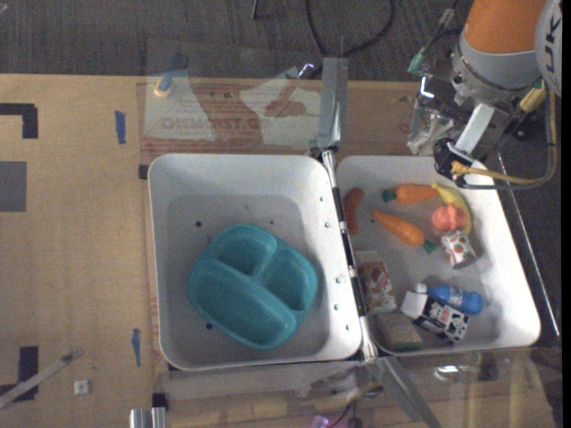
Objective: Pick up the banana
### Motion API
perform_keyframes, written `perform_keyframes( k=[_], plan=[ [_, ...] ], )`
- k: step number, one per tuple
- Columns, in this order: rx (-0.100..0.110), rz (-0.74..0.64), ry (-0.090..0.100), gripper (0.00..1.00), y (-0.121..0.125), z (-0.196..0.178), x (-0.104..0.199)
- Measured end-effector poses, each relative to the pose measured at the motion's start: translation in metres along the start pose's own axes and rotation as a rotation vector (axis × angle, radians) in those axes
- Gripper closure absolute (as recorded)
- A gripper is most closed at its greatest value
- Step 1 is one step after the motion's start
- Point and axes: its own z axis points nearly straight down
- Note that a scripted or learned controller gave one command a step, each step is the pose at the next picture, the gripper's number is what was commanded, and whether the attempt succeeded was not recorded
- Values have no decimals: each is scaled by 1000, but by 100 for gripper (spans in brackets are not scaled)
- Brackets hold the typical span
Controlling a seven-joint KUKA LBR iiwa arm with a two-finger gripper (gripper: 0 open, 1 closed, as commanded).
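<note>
Two bins: we see the left bin (169,194) holding a teal divided plate (253,283), and the right bin (522,315) holding the food items.
Banana: we find the banana (456,201) near the right bin's far edge, touching the pink item (448,218) and just beside one carrot (412,193).
Arm: our gripper (437,145) hangs at the right bin's far rim, near the banana; whether it stands wide or narrow we cannot tell.
Doing it well: we judge the descent should land on the banana's free upper end, away from the pink item and the carrot, closing across its narrow width.
Writing: we cannot read the print on the milk carton (439,314) or the small box (377,285); faded lettering on the board beyond the bins is illegible too.
</note>
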Motion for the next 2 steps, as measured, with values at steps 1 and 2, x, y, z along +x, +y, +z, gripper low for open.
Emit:
perform_keyframes(
  k=[1,2],
  plan=[
    [-4,32,0,100,54,-123,-51],
    [-3,-536,0,100,39,-123,-22]
  ],
)
